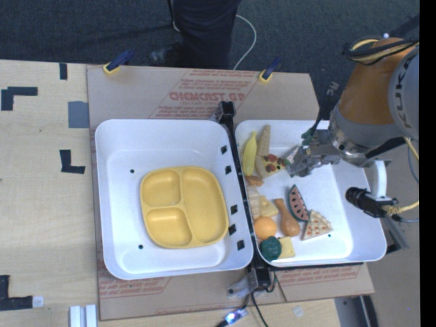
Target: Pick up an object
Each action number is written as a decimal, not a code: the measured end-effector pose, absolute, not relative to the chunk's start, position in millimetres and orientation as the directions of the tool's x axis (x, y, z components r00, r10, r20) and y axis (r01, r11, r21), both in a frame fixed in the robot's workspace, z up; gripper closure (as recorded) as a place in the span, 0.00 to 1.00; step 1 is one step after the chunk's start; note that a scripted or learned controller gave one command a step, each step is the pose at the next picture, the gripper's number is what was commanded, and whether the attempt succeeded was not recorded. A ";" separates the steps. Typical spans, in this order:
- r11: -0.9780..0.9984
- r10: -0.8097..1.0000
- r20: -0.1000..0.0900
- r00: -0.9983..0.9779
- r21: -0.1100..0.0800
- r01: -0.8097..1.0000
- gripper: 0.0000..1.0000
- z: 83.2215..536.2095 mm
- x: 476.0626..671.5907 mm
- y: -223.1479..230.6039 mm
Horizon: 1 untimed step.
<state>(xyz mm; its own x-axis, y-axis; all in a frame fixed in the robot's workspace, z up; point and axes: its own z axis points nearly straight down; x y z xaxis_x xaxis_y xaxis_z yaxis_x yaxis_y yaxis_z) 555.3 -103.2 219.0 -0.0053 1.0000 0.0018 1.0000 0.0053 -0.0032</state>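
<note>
Toy food [279, 203] heaped along the 9 o'clock wall of the right bin [354, 247]: banana [249, 152] and corn cob [263, 142] toward 12 o'clock, a small red-and-yellow piece [274, 162] just below them, then watermelon slice [298, 203], drumstick [286, 216], pizza wedge [315, 227], orange [265, 228] and a dark green piece [270, 248] toward 6 o'clock. Nothing lifted yet.

Poised at 3 o'clock of the red-and-yellow piece, near it: gripper [298, 162]. Cannot tell whether open or closed; nothing visibly held.

Best bet, probably: go for a piece with bare floor around it, such as the watermelon slice or pizza wedge, rather than the crowded wall stack. Descend straight, close across the narrow side, lift slowly clear of neighbours.

At 9 o'clock, left bin [116, 182] with a yellow divided plate [182, 206].
</note>
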 end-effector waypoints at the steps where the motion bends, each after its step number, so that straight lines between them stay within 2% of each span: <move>1: 0.006 1.000 0.002 -0.006 -0.004 1.000 1.00 210.2 547.9 -53.8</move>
